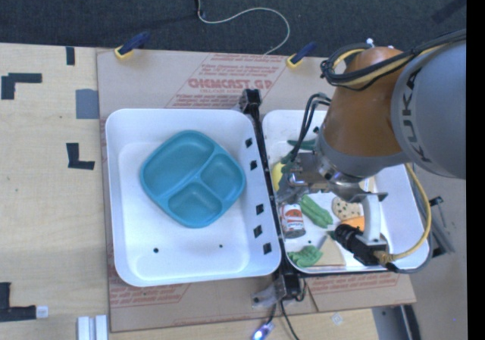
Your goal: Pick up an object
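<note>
The two-finger gripper (pixel 297 179) hangs over crowded toys; its jaw state I cannot tell. Just below it lies a small red-labelled can (pixel 292 220), with a green plastic pod (pixel 317 210) alongside, so a descent may nudge both.

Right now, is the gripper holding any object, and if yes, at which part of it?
It cannot be told. The arm's wrist covers the gripper over the right bin, above the small objects there, such as the green piece. Nothing is seen between fingers.
</note>
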You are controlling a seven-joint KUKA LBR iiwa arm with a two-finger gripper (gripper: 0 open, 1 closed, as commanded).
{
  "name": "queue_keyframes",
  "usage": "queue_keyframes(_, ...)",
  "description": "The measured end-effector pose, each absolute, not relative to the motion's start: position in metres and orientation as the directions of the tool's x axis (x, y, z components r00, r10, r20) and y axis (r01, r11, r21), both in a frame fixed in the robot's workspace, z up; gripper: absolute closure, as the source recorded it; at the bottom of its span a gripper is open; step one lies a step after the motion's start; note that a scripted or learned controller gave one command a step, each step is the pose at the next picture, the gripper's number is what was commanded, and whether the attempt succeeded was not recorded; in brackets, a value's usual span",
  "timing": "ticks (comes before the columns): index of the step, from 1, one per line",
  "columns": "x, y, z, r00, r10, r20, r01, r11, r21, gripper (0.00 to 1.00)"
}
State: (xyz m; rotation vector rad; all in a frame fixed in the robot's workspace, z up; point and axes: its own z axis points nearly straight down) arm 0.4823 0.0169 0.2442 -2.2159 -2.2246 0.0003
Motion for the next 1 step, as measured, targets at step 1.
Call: queue_keyframes(1, 0.4848, 0.0711, 0.3559, -0.009, 1.0, 0.002, 1.0, 0.009, 0.008, 1.0)
